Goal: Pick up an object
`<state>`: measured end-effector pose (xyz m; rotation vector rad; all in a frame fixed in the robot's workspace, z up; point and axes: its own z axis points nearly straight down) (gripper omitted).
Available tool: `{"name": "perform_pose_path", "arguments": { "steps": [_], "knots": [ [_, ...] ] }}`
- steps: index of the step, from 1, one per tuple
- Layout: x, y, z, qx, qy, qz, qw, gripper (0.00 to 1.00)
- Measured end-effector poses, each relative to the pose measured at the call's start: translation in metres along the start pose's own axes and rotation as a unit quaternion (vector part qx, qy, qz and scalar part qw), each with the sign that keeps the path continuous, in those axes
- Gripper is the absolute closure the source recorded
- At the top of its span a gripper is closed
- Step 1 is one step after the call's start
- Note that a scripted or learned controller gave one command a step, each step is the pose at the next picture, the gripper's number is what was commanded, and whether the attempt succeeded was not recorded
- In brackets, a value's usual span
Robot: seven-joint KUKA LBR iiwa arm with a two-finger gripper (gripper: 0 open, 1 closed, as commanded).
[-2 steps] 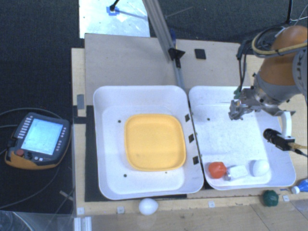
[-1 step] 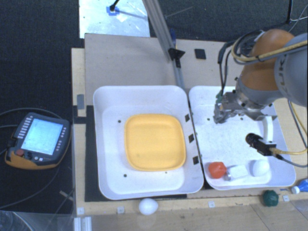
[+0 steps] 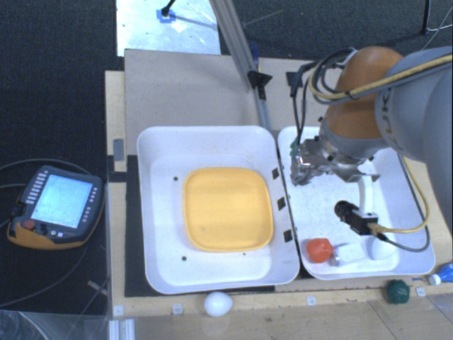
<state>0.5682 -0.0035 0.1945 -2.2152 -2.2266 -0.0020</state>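
The plate [image 3: 228, 208] lies in the left bin [image 3: 157, 190]. Right of that bin, the right bin [image 3: 410, 257] holds a ball [image 3: 318, 249] near its front. An egg [image 3: 218, 303] rests on the desk [image 3: 184, 91] before the left bin.

**Lighting and picture quality, quick rundown**

Pretty bright overall, light looks like it comes from above and it's fairly even. The two white bins [image 3: 212, 268] are close to blown out, rims glow and you lose surface detail on the walls. The yellow plate [image 3: 228, 208] is soft-edged with a mild sheen, barely any shadow under it. Dark floor on the left goes almost black and grainy. The pendant screen [image 3: 62, 199] glows pale blue and is washed out, nothing readable. A pale patch of floor at the top [image 3: 166, 16] is glary too. The arm [image 3: 410, 83] is big, close and a bit fuzzy. Whole frame is low-res and soft.
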Motion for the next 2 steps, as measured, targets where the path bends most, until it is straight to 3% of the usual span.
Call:
{"name": "perform_pose_path", "arguments": {
  "steps": [2],
  "knots": [
    [0.089, -0.009, -0.027, 0.000, 0.000, 0.001, 1.0000, 1.00]
  ]
}}
